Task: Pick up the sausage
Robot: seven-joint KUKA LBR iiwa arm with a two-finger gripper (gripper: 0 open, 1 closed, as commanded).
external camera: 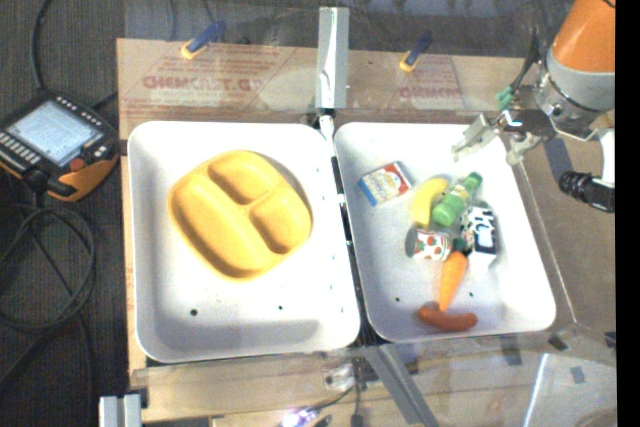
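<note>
camera view: the arm is reaching in from the right, its orange band sitting above the wrist; the gripper is hovering over the upper right corner of the right bin, its two fingers standing spread apart with nothing between them; the sausage is lying flat near the front edge of the right bin, well apart from the gripper; the carrot is lying just above the sausage, its pointed end nearly touching it; a green bottle is resting against a yellow item in the middle of the bin; a small red-and-white carton is sitting to their left; a small cup-like item with red marks and a black-and-white item are lying beside the carrot's top; the left bin is holding a yellow divided plate, turned at a slant; a handheld controller is lying on the floor to the left of the bench.
</note>
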